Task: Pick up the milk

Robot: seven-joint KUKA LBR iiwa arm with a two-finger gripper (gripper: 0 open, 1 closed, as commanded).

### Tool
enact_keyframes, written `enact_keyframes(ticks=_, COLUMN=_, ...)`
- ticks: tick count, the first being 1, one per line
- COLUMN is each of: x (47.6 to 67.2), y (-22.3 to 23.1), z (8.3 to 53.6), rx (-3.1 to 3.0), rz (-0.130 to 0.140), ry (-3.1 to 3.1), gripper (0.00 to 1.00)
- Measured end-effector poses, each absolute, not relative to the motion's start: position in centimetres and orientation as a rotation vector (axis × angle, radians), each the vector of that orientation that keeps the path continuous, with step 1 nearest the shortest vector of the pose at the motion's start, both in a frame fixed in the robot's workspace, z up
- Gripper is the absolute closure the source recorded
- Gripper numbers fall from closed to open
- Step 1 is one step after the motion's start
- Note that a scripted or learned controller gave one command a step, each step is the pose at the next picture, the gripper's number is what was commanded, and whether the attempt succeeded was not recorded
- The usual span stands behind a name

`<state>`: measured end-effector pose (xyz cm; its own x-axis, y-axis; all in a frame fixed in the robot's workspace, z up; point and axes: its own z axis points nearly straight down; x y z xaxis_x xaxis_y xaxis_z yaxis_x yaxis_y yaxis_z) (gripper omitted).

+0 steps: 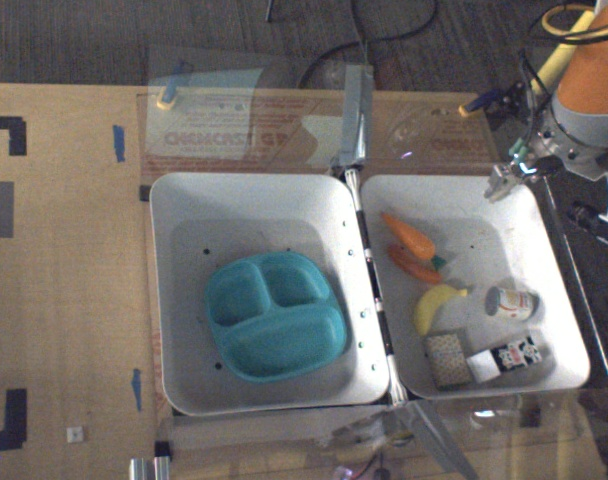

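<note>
Two shallow white bins sat side by side on the bench. The left bin (174, 208) held a teal divided plate (274, 314). The right bin (504, 218) held two carrots (409, 236), a banana (434, 306), a small can (511, 303), a speckled sponge (445, 358) and the milk (506, 358) — a small black-and-white carton lying at the bin's five o'clock corner, touching the sponge. The gripper (509, 173) hovered at the bin's one o'clock corner, well apart from the milk; whether its jaws were apart or together could not be told. Nothing was grasped — reaching, gripping and lifting all appeared left to do.
</note>
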<state>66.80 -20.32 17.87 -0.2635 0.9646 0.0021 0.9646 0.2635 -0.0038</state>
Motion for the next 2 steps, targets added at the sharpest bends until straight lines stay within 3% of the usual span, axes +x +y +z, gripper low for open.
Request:
enact_keyframes(ticks=1, x=66.8, y=-20.3, z=17.9, rx=-1.904, rz=0.002, ry=-2.494, gripper=0.00)
enact_keyframes(ticks=2, x=66.8, y=-21.3, z=16.4, rx=-1.860, rz=0.003, ry=-2.526, gripper=0.00)
